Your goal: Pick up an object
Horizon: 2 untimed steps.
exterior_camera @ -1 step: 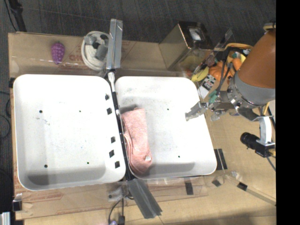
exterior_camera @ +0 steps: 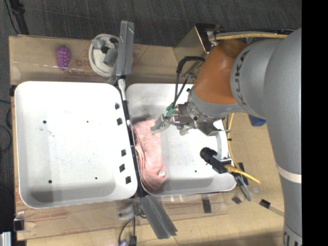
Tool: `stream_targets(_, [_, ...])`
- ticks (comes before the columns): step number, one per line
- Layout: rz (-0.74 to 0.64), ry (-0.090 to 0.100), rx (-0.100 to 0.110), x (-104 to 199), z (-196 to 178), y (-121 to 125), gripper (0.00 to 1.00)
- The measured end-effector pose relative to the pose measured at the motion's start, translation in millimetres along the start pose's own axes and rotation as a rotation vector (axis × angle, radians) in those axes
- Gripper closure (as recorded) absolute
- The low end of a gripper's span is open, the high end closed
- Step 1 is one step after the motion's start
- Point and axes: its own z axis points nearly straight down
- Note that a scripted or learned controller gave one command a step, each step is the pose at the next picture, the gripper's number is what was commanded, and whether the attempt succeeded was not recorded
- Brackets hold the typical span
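Pink folded cloth (exterior_camera: pixel 149 151) lies lengthwise along right white bin (exterior_camera: pixel 205 186)'s left wall, just left-below the gripper (exterior_camera: pixel 163 123), grip state unclear.

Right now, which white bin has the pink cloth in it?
The right bin, the one under the gripper. The pink cloth lies along its left wall, beside the divider. The left bin shows just white floor.

left bin (exterior_camera: pixel 66 142): open floor | right bin (exterior_camera: pixel 205 181): pink cloth (exterior_camera: pixel 148 152) along divider, arm (exterior_camera: pixel 225 86) overhead, perhaps blocking
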Motion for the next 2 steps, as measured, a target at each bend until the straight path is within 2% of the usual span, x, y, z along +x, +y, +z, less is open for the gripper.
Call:
stream_targets(1, [-0.044, 0.0, -0.003, -16.0, 101.9, 21.5, 0.0])
stream_targets(2, [-0.005, 0.0, -0.004, -31.0, 101.2, 111.8, 0.0])
